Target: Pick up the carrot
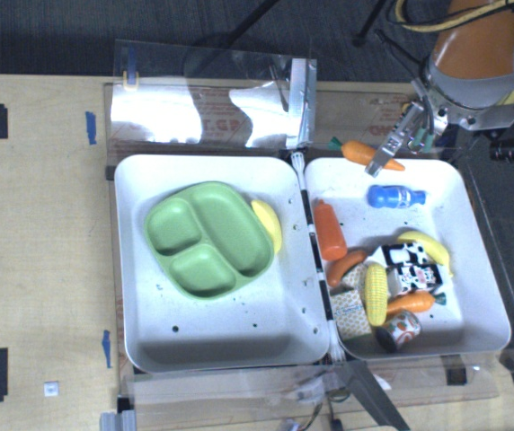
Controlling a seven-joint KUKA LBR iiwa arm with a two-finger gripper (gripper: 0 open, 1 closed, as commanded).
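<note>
Above the right bin's (473, 196) far rim, the arm's jaws (388, 157) grip the carrot (365, 153).

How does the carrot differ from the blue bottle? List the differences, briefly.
The carrot is orange and tapered; the blue bottle is blunt-ended. The carrot lies at the right bin's back edge under the gripper; the bottle lies nearer, on the bin floor. Both lie on their sides.
</note>
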